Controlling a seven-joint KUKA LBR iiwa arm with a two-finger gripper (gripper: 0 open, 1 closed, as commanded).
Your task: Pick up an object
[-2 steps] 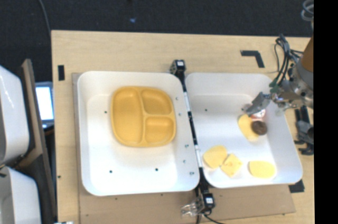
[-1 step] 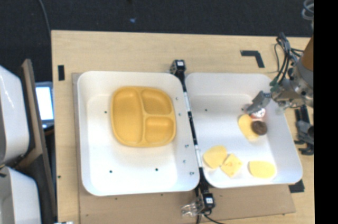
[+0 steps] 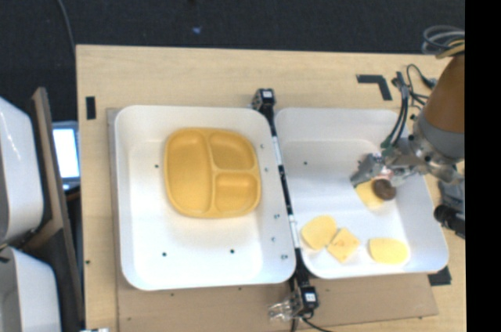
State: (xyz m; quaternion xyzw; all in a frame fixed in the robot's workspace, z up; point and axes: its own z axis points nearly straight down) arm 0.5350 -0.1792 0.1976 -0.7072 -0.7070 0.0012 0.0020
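Gripper (image 3: 381,180) w/ grey metal fingers sits low in right white bin (image 3: 313,136), right over a pale yellow flat piece (image 3: 368,195); can't tell its jaw state. Three more yellow pieces (image 3: 344,243) near front wall. Yellow divided plate (image 3: 211,171) in left bin (image 3: 137,244).

The wooden desk (image 3: 196,76) carries two shallow white bins side by side — the left bin (image 3: 141,244) toward nine o'clock, the right bin (image 3: 329,135) toward three o'clock — their inner edges touching.

A divided tray (image 3: 211,171) lies in the left bin (image 3: 141,252); four pieces sit in the right bin (image 3: 329,142).
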